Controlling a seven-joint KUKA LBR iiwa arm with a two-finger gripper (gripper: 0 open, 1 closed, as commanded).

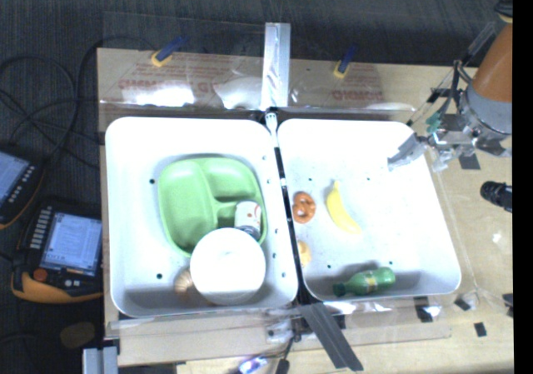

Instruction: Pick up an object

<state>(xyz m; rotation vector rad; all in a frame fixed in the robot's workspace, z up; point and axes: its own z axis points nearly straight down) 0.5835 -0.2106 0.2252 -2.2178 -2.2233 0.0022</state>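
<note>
The right bin (433, 222) holds a yellow banana (341, 207), an orange pretzel-like piece (304, 206), a green bottle (366, 281) lying on its side near the front wall, and a small tan item (301, 254) at the left wall. My gripper (410, 152) hangs over the bin's back right corner, up and to the right of the banana and well apart from it. Nothing shows in its grip.
The left bin (125, 197) holds a green divided plate (200, 193), a small white can (247, 216), a round white bowl (227, 264) and a brown item (183, 282). A divider (279, 189) separates the bins. Tablets and cables lie at far left.
</note>
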